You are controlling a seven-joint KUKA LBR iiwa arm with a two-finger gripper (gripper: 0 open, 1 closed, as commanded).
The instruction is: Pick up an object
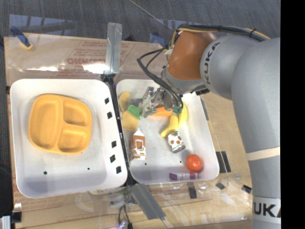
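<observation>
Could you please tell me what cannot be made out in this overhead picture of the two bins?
- Tool, camera view: the wrist above hides how it stands.
- Carrot: partly under the tool, so contact is unclear.
- Small carton: print too small to read.
- Purple item at the right bin front wall: too small to identify.
</observation>
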